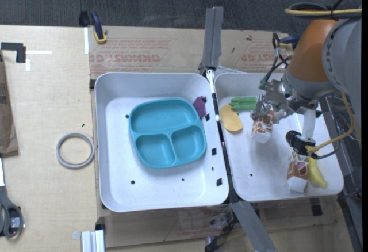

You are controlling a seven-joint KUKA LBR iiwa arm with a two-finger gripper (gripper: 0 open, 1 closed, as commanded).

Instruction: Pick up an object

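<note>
My gripper [264,116] hangs over the left half of the right bin [253,179]. Its fingers are closed on the top of a small white and orange carton [261,130], which hangs upright just below them. To the left of it lie a yellow slipper-shaped piece [232,119] and a green piece [244,102] by the bin's far wall. A second carton [297,169] and a banana [315,173] lie at the right bin's near right corner.
The left bin [115,176] holds a teal divided plate [168,133] with a small purple thing [200,106] at its far right corner. A grey ring [75,149] and scissors [8,216] lie on the bench to the left. A yellow cable [330,141] loops off the arm.
</note>
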